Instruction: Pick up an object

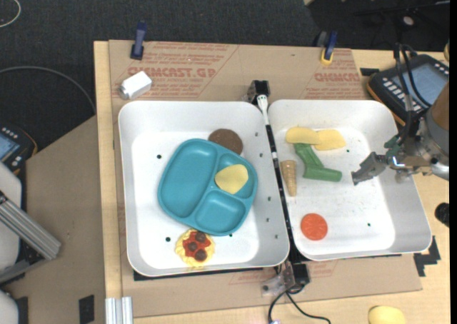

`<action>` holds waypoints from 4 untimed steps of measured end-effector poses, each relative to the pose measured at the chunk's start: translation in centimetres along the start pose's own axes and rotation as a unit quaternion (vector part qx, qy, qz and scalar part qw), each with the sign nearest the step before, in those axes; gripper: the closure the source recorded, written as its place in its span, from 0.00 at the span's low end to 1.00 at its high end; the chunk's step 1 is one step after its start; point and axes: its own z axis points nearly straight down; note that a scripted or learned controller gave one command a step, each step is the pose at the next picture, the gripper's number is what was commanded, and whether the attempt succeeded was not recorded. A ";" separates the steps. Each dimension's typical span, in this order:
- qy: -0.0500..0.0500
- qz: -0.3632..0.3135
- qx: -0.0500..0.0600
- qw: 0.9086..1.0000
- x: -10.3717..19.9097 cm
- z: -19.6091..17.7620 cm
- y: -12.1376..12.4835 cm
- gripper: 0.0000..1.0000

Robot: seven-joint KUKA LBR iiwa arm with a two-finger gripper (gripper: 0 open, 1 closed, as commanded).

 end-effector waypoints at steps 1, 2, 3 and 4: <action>-0.001 0.000 -0.002 1.000 0.0 -1.1 0.1 1.00; 0.002 -0.007 -0.004 1.000 10.9 -8.3 -0.1 1.00; 0.001 -0.003 -0.007 1.000 14.6 -17.5 1.9 1.00; 0.000 -0.003 0.007 1.000 20.5 -6.2 0.3 1.00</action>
